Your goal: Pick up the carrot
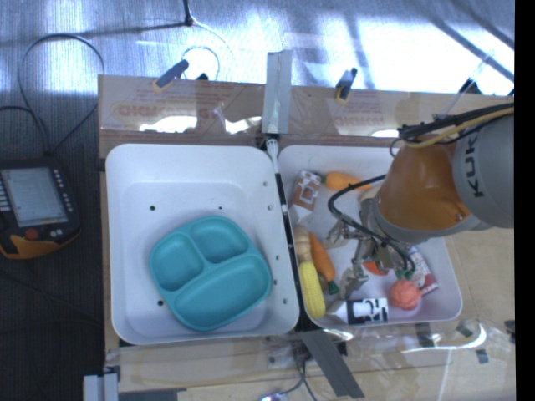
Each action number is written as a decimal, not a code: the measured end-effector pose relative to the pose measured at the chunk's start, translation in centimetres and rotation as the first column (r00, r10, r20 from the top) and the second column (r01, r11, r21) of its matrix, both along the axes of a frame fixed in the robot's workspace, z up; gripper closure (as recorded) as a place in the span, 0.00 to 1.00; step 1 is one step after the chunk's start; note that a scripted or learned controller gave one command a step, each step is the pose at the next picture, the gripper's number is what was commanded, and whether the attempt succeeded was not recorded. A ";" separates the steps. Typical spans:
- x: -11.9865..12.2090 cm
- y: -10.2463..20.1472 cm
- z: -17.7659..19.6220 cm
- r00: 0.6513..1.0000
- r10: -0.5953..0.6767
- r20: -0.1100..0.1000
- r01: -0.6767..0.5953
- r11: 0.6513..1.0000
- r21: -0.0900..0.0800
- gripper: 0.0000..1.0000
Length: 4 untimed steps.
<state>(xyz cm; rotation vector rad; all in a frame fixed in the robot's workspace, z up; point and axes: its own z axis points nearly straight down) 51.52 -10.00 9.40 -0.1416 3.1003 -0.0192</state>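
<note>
While reaching in from the right, hung low over the right bin (451, 312) with the gripper (358, 276) pointed down among the clutter. Held the two fingers (349, 286) apart, so far as could be made out, with nothing clamped between them. Saw the carrot (322, 257) lying slanted in that same bin, near its left wall, just left of the gripper and not touching it. Noted a yellow corn cob (311, 287) right beside the carrot, towards the near edge. Spotted a black-and-white box (368, 310) below the gripper and a pinkish-red ball (405, 294) to its right. Made out a second orange item (343, 180) near the far wall, too small to name. Found a teal divided plate (213, 270) in the left bin (134, 182).
</note>
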 end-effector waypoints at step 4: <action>5.9 -7.4 9.4 0.305 -0.952 -0.029 0.952 0.304 0.018 0.00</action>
